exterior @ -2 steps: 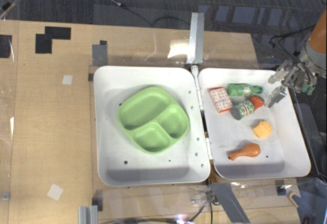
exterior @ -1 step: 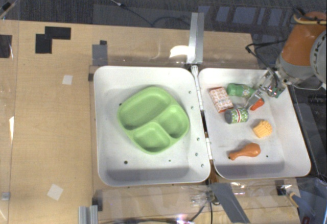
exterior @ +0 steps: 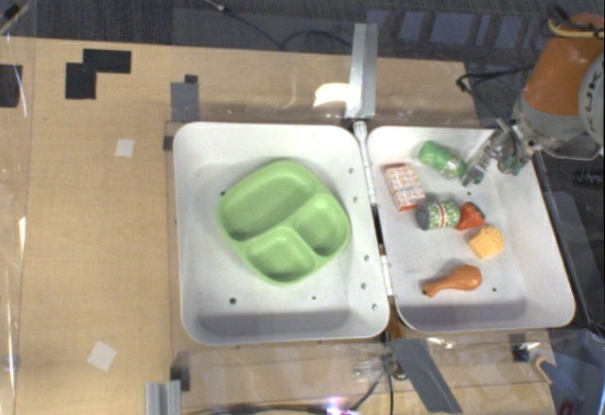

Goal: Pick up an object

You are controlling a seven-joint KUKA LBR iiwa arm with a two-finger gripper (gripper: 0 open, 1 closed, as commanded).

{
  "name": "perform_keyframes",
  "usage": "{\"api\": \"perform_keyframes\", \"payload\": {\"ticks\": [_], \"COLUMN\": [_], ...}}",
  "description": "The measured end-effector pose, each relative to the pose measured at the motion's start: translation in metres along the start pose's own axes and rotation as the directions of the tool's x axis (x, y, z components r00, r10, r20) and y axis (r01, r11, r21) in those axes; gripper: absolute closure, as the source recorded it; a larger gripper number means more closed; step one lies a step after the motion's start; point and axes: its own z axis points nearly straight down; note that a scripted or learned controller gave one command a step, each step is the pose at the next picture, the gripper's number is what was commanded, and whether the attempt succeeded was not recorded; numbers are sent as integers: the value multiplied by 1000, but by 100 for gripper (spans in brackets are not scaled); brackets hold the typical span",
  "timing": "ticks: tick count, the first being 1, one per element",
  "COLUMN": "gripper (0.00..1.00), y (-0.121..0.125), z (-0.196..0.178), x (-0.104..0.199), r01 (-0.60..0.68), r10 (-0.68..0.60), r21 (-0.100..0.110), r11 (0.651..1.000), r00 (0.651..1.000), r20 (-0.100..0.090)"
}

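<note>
The right bin holds several small objects. A green bottle lies near its back edge, and a red-and-white box sits just left of the middle. A green-and-red can lies beside a red piece, with a yellow block to their right. A brown toy drumstick lies toward the front. My gripper hangs at the bin's back right, just right of the green bottle. It is open and has nothing between its fingers.
The left bin carries a green divided plate in its middle. A metal post stands behind the seam between the bins. The orange-banded arm reaches in over the right bin's far right corner.
</note>
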Motion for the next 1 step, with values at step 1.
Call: {"api": "perform_keyframes", "payload": {"ticks": [1], "gripper": [100], "y": [16], "z": [-93], "x": [70], "r01": [-368], "r10": [368], "r21": [-3], "r11": [930], "r00": [930], "r20": [-3]}}
